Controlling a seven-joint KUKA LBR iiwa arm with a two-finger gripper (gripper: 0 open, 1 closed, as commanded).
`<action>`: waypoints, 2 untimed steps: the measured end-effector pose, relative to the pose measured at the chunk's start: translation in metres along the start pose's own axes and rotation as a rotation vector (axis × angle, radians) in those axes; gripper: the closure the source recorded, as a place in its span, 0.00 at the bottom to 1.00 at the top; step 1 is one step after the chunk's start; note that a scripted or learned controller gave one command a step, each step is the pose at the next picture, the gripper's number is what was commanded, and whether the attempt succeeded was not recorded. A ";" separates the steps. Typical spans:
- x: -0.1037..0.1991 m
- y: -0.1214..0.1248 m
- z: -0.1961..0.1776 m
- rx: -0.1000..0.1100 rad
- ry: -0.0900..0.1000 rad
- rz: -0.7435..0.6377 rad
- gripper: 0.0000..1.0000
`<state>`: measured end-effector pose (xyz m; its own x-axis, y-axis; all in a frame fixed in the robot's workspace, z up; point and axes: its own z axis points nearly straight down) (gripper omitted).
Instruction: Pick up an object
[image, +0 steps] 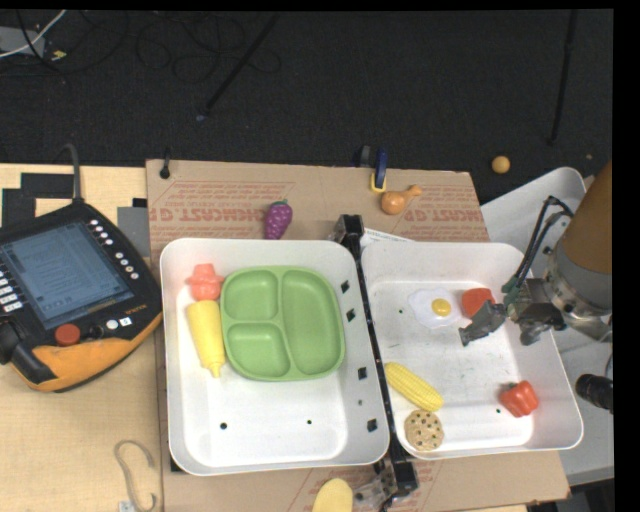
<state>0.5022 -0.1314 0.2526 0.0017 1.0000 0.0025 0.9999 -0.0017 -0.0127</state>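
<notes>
The pick is not yet made: the gripper (497, 318) hangs spread wide and holding nothing over the right bin (545, 435), with the red tomato piece (476, 299) just at its eleven o'clock

Teach pendant (70, 285) left of bins; purple grapes (278, 217) on cardboard (230, 200).

Grey arm (585, 275), orange band, black cables, dark jaws.

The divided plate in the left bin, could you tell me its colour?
Light green, seen in the camera view.
</notes>
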 end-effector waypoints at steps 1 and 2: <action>0.000 0.002 -0.005 -0.011 -0.002 -0.002 0.00; 0.000 0.002 0.059 -0.004 0.000 -0.003 0.00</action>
<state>0.5037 -0.1313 0.1935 -0.0010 1.0000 0.0025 1.0000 0.0011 -0.0085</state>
